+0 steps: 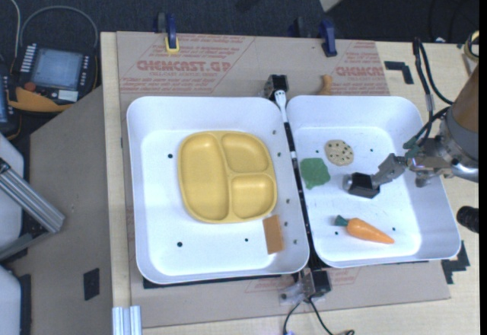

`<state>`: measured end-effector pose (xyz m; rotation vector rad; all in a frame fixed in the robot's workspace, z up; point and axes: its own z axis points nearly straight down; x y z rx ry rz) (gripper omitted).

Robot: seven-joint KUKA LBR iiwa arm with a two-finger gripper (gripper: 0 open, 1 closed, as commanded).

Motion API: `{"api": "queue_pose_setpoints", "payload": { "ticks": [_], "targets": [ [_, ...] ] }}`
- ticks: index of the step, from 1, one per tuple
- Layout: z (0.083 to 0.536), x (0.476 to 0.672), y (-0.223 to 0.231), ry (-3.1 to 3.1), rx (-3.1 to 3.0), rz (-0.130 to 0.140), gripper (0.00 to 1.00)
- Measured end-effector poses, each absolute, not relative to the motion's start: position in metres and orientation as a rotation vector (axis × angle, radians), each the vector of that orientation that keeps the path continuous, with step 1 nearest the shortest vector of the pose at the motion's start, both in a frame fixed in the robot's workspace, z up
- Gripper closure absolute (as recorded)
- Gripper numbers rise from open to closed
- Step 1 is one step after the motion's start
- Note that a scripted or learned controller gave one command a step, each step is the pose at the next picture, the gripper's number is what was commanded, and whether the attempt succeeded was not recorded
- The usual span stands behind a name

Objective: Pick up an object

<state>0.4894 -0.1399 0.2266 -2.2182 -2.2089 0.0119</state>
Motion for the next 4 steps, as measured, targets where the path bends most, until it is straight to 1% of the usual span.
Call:
{"api": "queue_pose_setpoints", "payload": {
  "ticks": [1, 2, 3, 4],
  "targets": [
    [0.233, 0.492, -0.139, -2.222, -2.222, 0.0, 0.0],
    [0.176, 0.488, -0.129, -2.216, -2.216, 0.005, 0.0],
    [0.115, 0.488, -0.135, -2.216, -2.218, 0.005, 0.0],
    [0.083, 0.487, -0.135, -2.217, -2.22, 0.003, 0.0]
  ]
}}
